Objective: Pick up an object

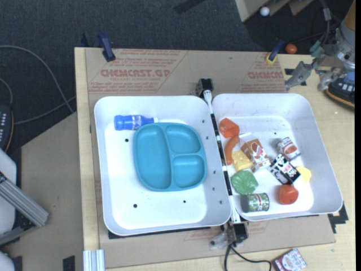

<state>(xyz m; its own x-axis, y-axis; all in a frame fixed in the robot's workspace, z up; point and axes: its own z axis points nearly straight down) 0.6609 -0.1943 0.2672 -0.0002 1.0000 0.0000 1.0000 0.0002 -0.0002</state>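
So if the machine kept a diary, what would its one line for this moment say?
gripper: above bench, beyond right bin | holding: nothing seen | right bin: toy food, cans | left bin: blue tray, bottle

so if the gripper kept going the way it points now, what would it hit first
It looks aimed left, so the two-finger gripper would probably cross brown cardboard above the right white bin's rim, meeting nothing there; depth is unclear.

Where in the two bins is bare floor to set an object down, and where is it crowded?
Left bin: bare floor runs along the near edge below the blue divided plate, and in a strip at its left under the blue bottle. Right bin: bare floor along the far wall and right side. Its near-left part is crowded, from the orange piece to the green can.
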